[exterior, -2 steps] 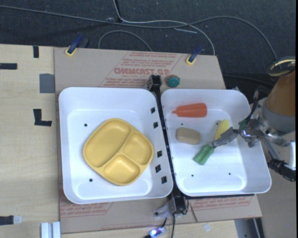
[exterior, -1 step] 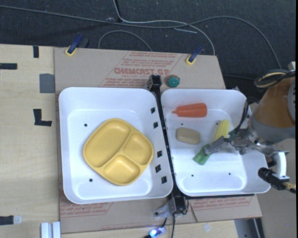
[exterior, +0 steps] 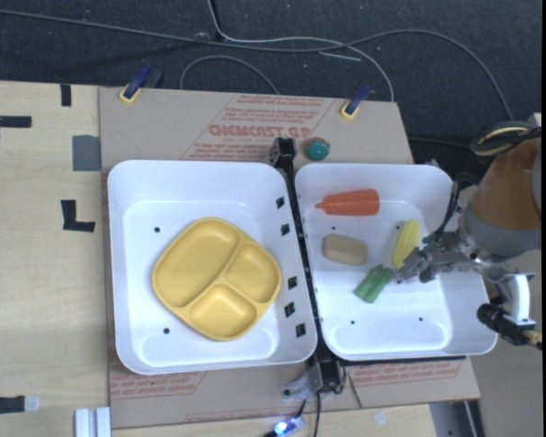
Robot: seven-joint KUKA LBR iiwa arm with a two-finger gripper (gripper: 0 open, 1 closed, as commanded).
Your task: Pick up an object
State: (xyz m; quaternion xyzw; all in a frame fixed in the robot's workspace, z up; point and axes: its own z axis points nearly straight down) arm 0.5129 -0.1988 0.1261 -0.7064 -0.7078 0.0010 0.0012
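Jaws' state cannot be told, gripper low in right bin.
Corn cob just beside it; green vegetable left, nearer.

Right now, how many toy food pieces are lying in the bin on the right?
4. The orange carrot lies at the back, the tan potato below it, the yellow corn beside the gripper, and the green piece nearest the front. The gripper may hide more.
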